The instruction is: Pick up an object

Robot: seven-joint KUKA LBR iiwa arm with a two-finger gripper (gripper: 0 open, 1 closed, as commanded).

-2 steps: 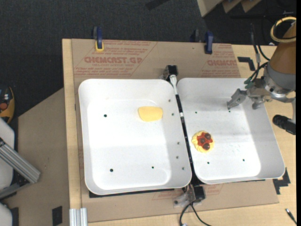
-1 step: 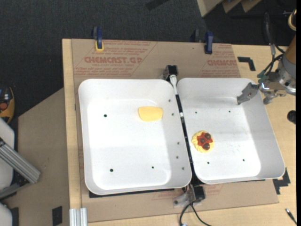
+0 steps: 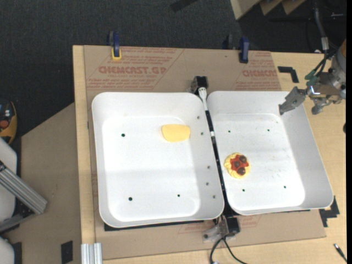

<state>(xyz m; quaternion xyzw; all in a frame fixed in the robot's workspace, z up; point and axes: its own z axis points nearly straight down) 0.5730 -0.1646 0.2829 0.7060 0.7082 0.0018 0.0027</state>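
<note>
Listing from the camera view, with the black divider strip (image 3: 210,142) between the two bins as the landmark: item one, a small round toy pastry (image 3: 237,165), yellow base with red and dark topping, lying in the right white bin (image 3: 308,147) just beside the divider, toward the bin's near edge. Item two, a pale yellow rounded piece (image 3: 176,132), flat and smooth-looking, lying in the left white bin (image 3: 110,147), near the divider but a little farther from it than the pastry, toward the far half. Handling, as a judgement: both look like light, stiff moulded toys, not fragile; the smooth yellow piece may slip, and the pastry's low profile gives little to bite on, so a hold across the rim from opposite sides seems best. Item three, the gripper (image 3: 297,99), grey metal, at the far right corner of the right bin, well apart from the divider; whether its pincer is apart or together I cannot tell, and nothing is seen in it. The pastry lies nearer to the gripper, down and toward the divider from it; the yellow piece lies beyond the divider.
</note>
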